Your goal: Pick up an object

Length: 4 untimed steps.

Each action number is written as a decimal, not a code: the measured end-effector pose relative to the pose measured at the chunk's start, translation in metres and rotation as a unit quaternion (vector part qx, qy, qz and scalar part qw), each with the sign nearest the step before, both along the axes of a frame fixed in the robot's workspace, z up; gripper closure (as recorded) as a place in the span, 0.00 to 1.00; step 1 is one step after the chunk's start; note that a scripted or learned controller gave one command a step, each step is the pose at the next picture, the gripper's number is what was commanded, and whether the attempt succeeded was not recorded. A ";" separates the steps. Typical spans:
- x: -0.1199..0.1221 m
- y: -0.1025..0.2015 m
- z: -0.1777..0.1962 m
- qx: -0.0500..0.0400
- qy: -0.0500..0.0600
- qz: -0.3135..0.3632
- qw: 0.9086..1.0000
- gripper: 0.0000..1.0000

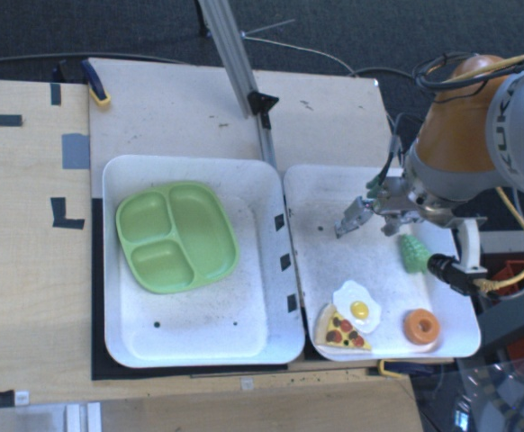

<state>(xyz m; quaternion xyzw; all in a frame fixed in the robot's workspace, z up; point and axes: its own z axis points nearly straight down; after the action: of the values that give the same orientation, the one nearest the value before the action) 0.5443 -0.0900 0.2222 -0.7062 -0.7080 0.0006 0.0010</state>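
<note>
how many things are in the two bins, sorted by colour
green: 2, divided plate in the left bin, green toy in the right bin
orange: 1, ring-shaped piece
white and yellow: 1, fried egg
mixed: 1, pizza slice
total: 5

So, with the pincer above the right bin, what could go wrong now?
The pincer hangs over bare floor of the right bin, away from the toys, so it may close on nothing. The fried egg overlaps the pizza slice; a grasp there could slip or drag both.
</note>
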 end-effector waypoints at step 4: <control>-0.007 -0.003 -0.133 -0.001 0.000 -0.001 1.000 0.00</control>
<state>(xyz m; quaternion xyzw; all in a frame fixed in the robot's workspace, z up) 0.5373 -0.0925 0.0895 -0.7067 -0.7075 0.0007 0.0003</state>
